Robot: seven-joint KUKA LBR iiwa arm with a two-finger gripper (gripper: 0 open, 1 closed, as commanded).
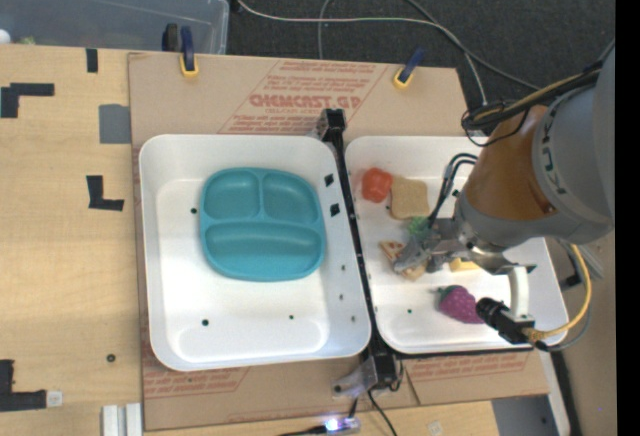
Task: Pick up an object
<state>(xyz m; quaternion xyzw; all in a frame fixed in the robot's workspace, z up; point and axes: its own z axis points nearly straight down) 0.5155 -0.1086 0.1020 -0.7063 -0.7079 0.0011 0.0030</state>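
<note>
Hovering low in the right bin, my gripper sits over small pieces at mid-bin; whether it is clenched I cannot tell from here. Around it lie an orange toy, a tan block and a purple toy. A teal tray rests in the left bin.

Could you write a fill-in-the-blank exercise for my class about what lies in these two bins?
1. The teal divided plate lies in the ____ bin.
2. The purple toy lies in the ____ bin.
3. The orange toy sits beside a ____ block.
4. The gripper is low over the ____ bin.

Missing words: left; right; tan; right
</note>
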